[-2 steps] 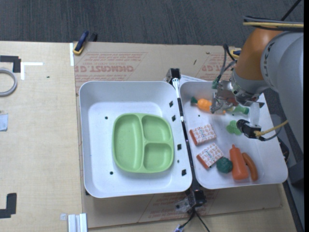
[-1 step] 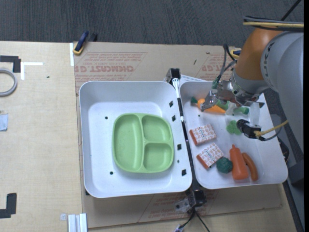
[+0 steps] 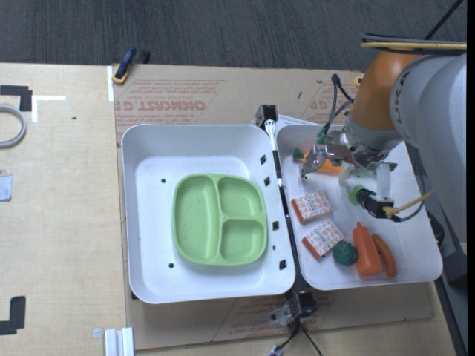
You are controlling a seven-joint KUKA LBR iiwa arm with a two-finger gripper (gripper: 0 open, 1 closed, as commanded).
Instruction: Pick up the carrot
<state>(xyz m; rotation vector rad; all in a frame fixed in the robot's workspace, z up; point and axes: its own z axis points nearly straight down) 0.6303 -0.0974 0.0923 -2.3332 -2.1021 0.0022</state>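
Note:
The carrot [image 3: 364, 251], an orange tapered piece, lies near the front of the right bin [image 3: 415, 269], with a dark green round piece [image 3: 344, 254] against its left side. My gripper [image 3: 315, 160] hangs low over the back of the same bin, well behind the carrot and apart from it. A small orange object [image 3: 332, 166] lies right beside the gripper, partly hidden by it. The grey arm with its orange band [image 3: 378, 87] comes in from the upper right.
Two red-and-white patterned blocks [image 3: 312, 206] [image 3: 323, 239] lie left of the carrot, and an orange-brown sausage shape [image 3: 385, 256] lies right of it. A small green piece [image 3: 297, 154] sits at the bin's back left. The left bin [image 3: 141, 199] holds a green divided plate [image 3: 220, 219].

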